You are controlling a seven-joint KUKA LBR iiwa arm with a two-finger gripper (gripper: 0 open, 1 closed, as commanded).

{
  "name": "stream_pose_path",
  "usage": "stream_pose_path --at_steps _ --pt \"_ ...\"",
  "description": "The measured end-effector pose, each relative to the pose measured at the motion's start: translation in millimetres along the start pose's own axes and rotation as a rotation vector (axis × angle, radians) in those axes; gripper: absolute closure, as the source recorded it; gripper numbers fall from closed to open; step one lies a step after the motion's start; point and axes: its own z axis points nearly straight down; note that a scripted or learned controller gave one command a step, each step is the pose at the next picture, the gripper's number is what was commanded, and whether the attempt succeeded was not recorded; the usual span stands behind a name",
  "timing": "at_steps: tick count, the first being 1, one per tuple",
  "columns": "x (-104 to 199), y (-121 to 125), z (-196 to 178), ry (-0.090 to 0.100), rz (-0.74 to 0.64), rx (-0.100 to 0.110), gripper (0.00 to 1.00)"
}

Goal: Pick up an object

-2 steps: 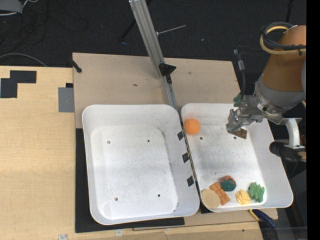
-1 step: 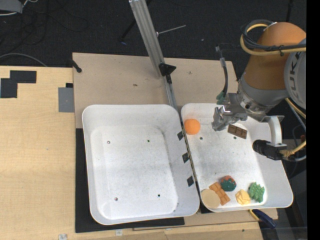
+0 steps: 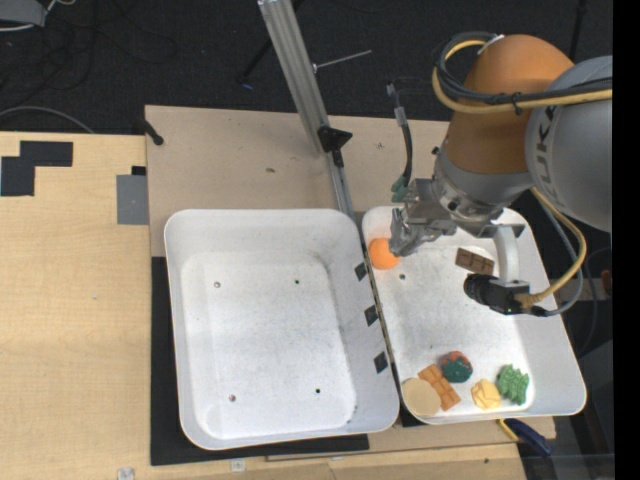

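Note:
My gripper [image 3: 402, 240] hangs over the far left corner of the right bin [image 3: 566, 383], with the grey and orange arm above it. A small orange ball [image 3: 381, 254] lies right at the gripper's tip, by the bin's left wall; whether it is held I cannot tell. A brown block [image 3: 474, 260] lies just right of the gripper. Along the bin's front edge sit a tan disc [image 3: 421, 398], an orange piece [image 3: 440, 382], a teal and red object [image 3: 457, 367], a yellow piece [image 3: 486, 395] and a green piece [image 3: 513, 382].
The left bin [image 3: 182, 236] lies beside the right one, with black clips [image 3: 371, 314] along the shared edge. A slanted aluminium post [image 3: 298, 73] rises behind the bins. A black part with cables [image 3: 497, 293] hangs off the arm over the right bin.

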Motion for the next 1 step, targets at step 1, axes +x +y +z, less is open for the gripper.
stream_pose_path --at_steps 1 --pt "58.0 -2.1 14.6 -0.001 0.0 0.004 1.0"
